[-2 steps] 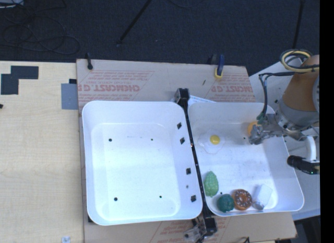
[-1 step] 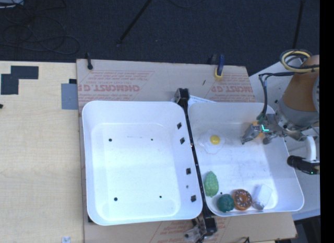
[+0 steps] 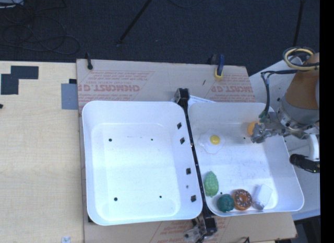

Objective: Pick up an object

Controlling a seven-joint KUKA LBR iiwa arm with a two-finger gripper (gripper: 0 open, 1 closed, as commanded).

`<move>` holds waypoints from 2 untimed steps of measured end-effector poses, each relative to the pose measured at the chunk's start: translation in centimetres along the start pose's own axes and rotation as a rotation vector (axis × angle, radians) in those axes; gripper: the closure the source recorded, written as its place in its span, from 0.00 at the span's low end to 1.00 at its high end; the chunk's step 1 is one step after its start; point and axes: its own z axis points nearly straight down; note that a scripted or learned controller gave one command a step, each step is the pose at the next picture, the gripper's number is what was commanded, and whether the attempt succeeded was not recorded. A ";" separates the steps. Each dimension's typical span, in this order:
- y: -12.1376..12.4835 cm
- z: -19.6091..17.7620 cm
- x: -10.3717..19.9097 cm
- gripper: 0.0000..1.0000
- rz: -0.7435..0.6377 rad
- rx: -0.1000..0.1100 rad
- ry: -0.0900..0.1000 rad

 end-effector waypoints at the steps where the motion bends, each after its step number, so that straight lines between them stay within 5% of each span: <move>1: 0.0 0.0 0.0 0.00 0.000 0.001 0.000; 2: 0.0 -1.0 -0.2 1.00 0.001 -0.001 -0.001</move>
